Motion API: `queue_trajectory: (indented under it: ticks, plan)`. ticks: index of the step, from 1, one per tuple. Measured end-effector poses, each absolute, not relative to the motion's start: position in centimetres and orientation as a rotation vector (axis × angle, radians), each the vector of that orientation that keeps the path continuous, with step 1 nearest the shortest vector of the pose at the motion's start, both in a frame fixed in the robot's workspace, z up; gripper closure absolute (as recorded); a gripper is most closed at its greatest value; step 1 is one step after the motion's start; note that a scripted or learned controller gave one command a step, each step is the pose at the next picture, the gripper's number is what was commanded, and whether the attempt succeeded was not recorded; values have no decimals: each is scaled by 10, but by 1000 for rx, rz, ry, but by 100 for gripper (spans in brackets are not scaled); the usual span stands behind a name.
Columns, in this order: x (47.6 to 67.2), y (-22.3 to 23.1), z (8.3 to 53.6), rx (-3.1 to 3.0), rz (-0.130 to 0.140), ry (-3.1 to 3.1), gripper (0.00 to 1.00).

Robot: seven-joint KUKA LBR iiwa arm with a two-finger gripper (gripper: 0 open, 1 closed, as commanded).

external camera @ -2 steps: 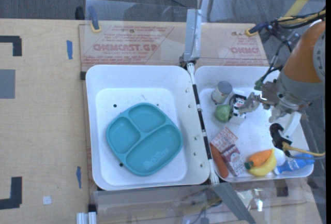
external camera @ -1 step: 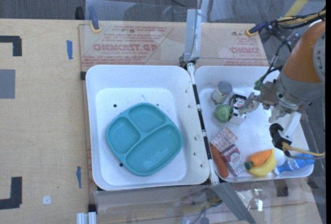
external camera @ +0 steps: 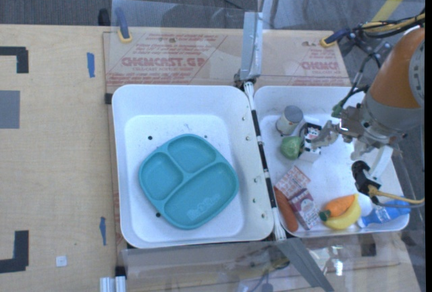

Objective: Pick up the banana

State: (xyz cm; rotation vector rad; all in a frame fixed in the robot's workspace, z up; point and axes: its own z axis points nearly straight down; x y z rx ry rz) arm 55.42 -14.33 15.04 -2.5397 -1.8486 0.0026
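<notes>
The pincer point(external camera: 322, 137) is seen over the middle of the right bin point(external camera: 398, 179), close to a small black-and-white toy point(external camera: 310, 137); whether it is apart or together cannot be told. The banana point(external camera: 345, 218) lies toward five o'clock from it, well apart, against the bin's near wall. Its long axis runs roughly nine to three, with an orange toy point(external camera: 341, 205) touching it above.
</notes>
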Motion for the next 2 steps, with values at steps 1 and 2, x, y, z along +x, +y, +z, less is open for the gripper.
queue_trajectory:
  ticks: [1,2]
  plan:
    - [554,-143,150,-2540,3,-1848,0]
    - [566,-181,111,-2333,-29,-2136,0]
